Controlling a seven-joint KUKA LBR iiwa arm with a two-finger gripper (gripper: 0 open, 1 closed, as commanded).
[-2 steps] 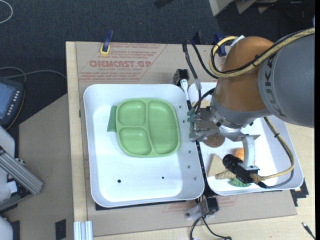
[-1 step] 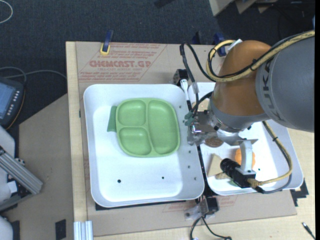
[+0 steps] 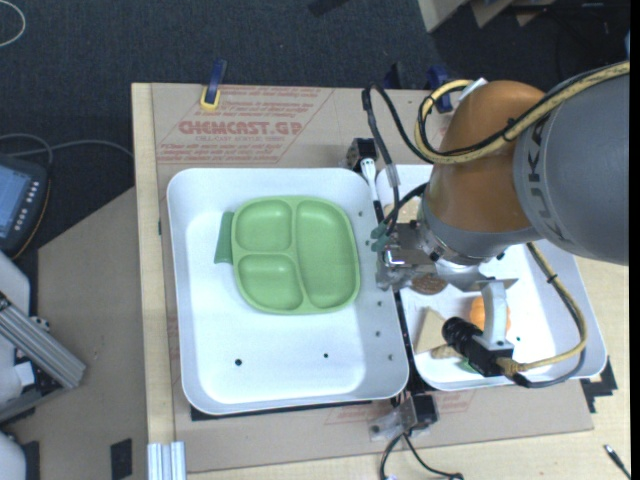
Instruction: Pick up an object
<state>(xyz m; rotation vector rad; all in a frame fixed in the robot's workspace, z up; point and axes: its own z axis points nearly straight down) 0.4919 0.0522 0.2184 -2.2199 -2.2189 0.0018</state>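
Overhead, the arm covers much of the right bin

Largest is the one smooth grey arm (image 3: 585, 168), rounded and thick, with a glossy orange band above the wrist. It enters from three o'clock. Beneath everything lies one flat pale-brown bench board (image 3: 250, 128) printed with red lettering. On it sit two shallow white plastic bins with rounded corners, side by side: the left bin (image 3: 200, 308) at nine o'clock and the right bin (image 3: 540, 313) at three o'clock.

In the left bin, toward its twelve o'clock half, rests one matte light-green plastic plate (image 3: 297, 253), a rounded square moulded into three compartments. One darker green flat piece (image 3: 223, 240) pokes out from under the plate's nine o'clock edge.

The pincer (image 3: 420, 266) hangs under the orange band, over the nine o'clock side of the right bin, close to the wall shared by the bins. The wrist hides it, so I cannot tell whether it is open or closed.

Three small things lie in the right bin. One tan flat wedge (image 3: 430, 330) sits at six o'clock of the pincer, near it. One orange rounded lump (image 3: 481, 315), partly covered, sits at four o'clock of the pincer. One small brown round disc (image 3: 430, 284) lies just beside the pincer, on its six o'clock side. The plate lies at nine o'clock of the pincer, across the shared wall and apart from it.
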